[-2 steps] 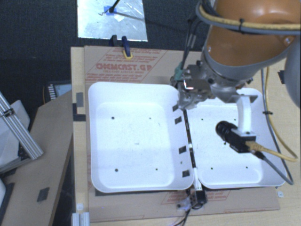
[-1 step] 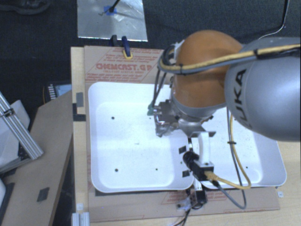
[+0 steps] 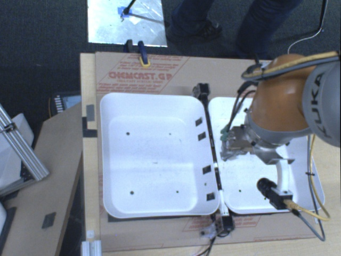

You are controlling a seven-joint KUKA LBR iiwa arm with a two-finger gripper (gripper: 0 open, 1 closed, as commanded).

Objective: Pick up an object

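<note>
Two shallow white plastic bins sit side by side on the bench: the left bin (image 3: 154, 153) and the right bin (image 3: 242, 196), w/ a thin dark divider strip (image 3: 212, 148) between them. Both rest on one brown cardboard sheet (image 3: 144, 73) w/ red print. One grey arm w/ an orange band (image 3: 279, 103) hangs over the right bin, and its wrist covers much of this bin. The gripper (image 3: 230, 145) is under the wrist, near the bin's left wall; its state cannot be told. An object for picking cannot be made out in either bin. One black cylinder part (image 3: 270, 191) of the arm is over the right bin's lower part.
</note>
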